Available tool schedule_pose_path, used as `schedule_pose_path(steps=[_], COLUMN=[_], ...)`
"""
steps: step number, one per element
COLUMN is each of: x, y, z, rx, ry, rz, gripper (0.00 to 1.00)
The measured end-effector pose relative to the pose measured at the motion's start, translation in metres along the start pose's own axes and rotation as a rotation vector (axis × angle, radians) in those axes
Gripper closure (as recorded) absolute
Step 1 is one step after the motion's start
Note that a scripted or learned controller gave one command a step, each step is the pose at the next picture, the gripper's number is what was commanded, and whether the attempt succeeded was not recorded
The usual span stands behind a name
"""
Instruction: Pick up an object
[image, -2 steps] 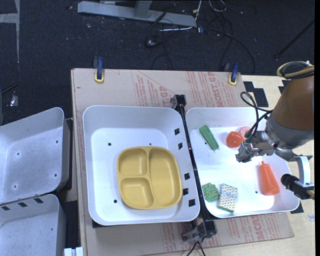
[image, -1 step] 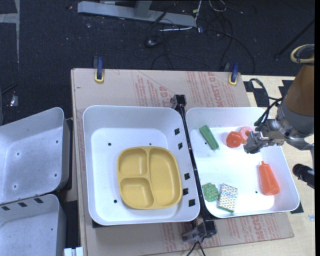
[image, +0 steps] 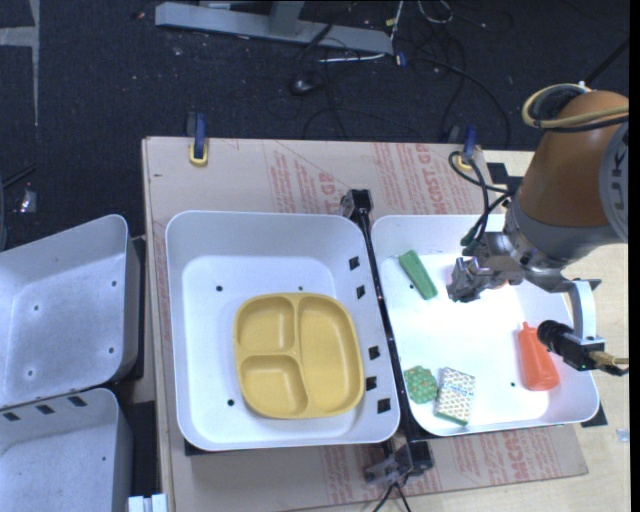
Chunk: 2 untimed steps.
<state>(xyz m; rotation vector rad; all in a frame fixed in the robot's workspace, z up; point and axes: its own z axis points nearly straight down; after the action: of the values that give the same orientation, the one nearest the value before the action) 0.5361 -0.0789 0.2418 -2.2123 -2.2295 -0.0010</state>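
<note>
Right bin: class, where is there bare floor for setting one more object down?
Bare floor lies mid-bin, bordered by the green block, the orange bottle and the patterned pieces. The near-left corner is crowded, and the claw hangs over the far part of the right bin.

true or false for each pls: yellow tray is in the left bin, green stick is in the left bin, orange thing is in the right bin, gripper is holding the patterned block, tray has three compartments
1. The yellow tray lies in the left bin. True.
2. The green stick is in the left bin. False: it lies in the right bin, near its far left corner.
3. The orange thing is in the right bin. True.
4. The gripper holds the patterned block. False: the block lies on the bin floor near the front, beside a small green piece, well apart from the gripper.
5. The tray has three compartments. True.
</note>
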Motion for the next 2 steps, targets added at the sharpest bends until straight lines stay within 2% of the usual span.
schedule_pose_path(steps=[1, 2], x=[0.059, 0.1], y=[0.025, 0.041], z=[-0.001, 0.0], rx=[-0.002, -0.002], ry=[0.0, 0.0], rz=[-0.001, 0.0], gripper=[1.0, 1.0])
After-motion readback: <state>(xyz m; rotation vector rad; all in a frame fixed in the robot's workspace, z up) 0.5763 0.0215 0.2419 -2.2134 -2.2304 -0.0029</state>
